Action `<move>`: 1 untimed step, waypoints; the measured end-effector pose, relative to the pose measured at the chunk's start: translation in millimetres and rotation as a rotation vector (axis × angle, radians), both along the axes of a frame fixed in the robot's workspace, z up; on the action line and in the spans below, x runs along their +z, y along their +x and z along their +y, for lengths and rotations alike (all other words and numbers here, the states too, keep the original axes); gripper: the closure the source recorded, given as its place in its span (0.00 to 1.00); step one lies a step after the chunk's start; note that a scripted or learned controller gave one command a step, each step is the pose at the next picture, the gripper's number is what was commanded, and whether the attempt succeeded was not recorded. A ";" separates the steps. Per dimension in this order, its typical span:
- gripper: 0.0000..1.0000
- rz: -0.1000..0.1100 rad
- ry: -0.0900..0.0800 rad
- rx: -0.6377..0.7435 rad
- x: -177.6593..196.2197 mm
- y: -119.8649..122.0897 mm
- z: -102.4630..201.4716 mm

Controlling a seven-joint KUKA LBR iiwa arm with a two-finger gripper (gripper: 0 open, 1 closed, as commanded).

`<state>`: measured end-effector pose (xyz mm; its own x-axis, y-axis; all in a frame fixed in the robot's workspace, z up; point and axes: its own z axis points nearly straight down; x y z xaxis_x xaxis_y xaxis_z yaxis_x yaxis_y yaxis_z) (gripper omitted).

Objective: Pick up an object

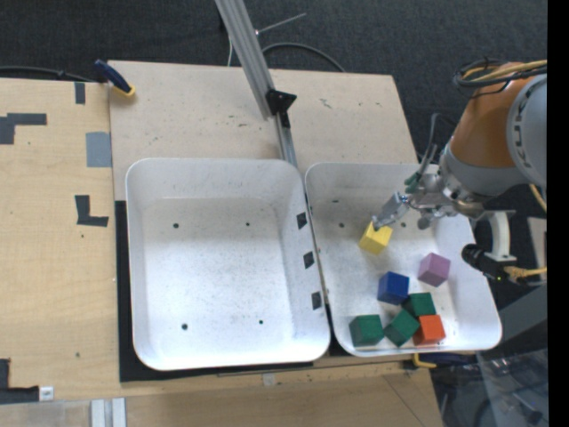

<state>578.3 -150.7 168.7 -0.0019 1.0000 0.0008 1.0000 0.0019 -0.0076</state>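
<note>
Two white bins on a wooden surface (pixel 204 123), left bin (pixel 142 181), right bin (pixel 338 185) holding a blue cube (pixel 393 286), purple cube (pixel 434 269), three green cubes (pixel 365 329), orange cube (pixel 430 328), jaws (pixel 389 219) slightly parted, closed around a yellow cube (pixel 375 237) lifted over the right bin's middle.

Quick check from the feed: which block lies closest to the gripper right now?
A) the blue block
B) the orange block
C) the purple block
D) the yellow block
D. The yellow block sits in the right bin just below and left of the gripper, while the purple block, blue block and orange block lie farther toward the bin's near side.
</note>
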 end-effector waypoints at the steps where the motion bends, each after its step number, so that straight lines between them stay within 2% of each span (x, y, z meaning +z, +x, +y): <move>1: 0.00 -0.011 0.004 -0.001 -52.1 1.6 -7.2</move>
<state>579.9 -157.9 116.6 -0.0007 1.0000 0.0043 1.0000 0.0007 0.0035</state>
